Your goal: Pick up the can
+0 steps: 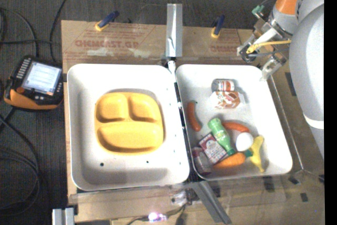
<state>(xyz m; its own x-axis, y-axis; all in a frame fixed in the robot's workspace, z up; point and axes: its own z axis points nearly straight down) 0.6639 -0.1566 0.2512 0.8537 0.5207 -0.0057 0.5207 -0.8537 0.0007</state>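
Observation:
The can (224, 85) is silver with a red label and lies on its side near the back of the right bin (277, 113). It touches a red-and-white cup (228, 99) just in front of it. My gripper (259, 57) hovers over the bin's back right corner, up and to the right of the can and well apart from it. Its fingers stand open with nothing between them.
In the right bin's front half lie a red chili (194, 116), a green bottle (221, 134), a white egg (244, 140), a carrot (231, 160), a banana (257, 151) and a maroon packet (210, 148). A yellow divided tray (129, 121) sits in the left bin (79, 113).

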